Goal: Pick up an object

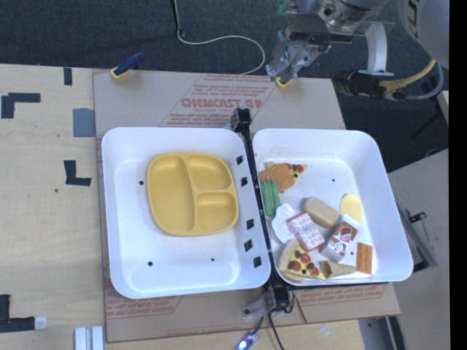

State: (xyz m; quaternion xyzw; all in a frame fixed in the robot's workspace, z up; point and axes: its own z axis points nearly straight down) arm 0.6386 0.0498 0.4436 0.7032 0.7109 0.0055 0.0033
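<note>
Jaws (287, 64): you see them hanging above the cardboard sheet (211, 100) behind the bins, past the back edge of the right bin (379, 188); whether they are apart or together you cannot tell, as that part is blurred. Nothing visible is between them. A small yellow clamp (284, 82) lies on the sheet just under them.

Moving outward, you find the right bin holding the candidate things, all lying on its floor, well apart from the jaws:
- pizza slice (281, 173) near the back left corner
- green piece (270, 196) just in front of it, against the divider
- tan block (322, 211) mid-bin
- yellow piece (352, 208) beside the block
- red-and-white packet (306, 230)
- second pizza slice (301, 260) at the front left
- orange cracker (363, 258) at the front right

Left bin (117, 195) holds a yellow divided tray (193, 194), lying flat.

Another yellow and blue clamp (126, 65) sits at the sheet's back left corner, on the counter (36, 195). A white cable (219, 42) loops over the dark floor behind.
</note>
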